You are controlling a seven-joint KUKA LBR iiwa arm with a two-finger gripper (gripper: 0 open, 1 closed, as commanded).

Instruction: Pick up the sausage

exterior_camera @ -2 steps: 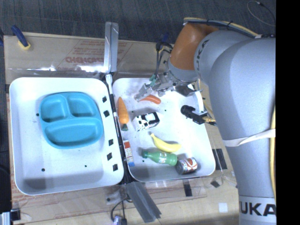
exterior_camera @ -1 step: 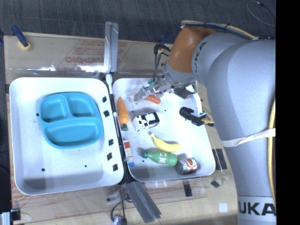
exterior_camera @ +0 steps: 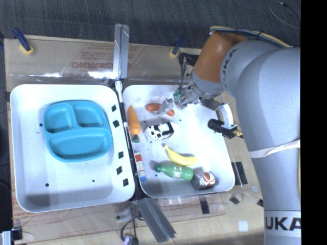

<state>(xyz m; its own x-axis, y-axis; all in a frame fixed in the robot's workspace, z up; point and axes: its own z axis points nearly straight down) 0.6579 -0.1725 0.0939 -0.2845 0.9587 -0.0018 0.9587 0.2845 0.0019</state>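
Observation:
The sausage (exterior_camera: 153, 106), a small reddish-brown oval, lies near the back of the right bin (exterior_camera: 223, 152). My gripper (exterior_camera: 170, 106) is low over that bin, just to the right of the sausage and very close to it. A small red spot shows just below the gripper's tip; I cannot tell what it is. The sausage rests on the bin floor, apart from the other items.
An orange carrot (exterior_camera: 133, 121) lies along the right bin's left wall. A black-and-white object (exterior_camera: 161, 130), a banana (exterior_camera: 180, 157), a green bottle (exterior_camera: 176, 171) and a can (exterior_camera: 204, 179) sit nearer the front. The left bin (exterior_camera: 25, 137) holds a blue divided plate (exterior_camera: 77, 129).

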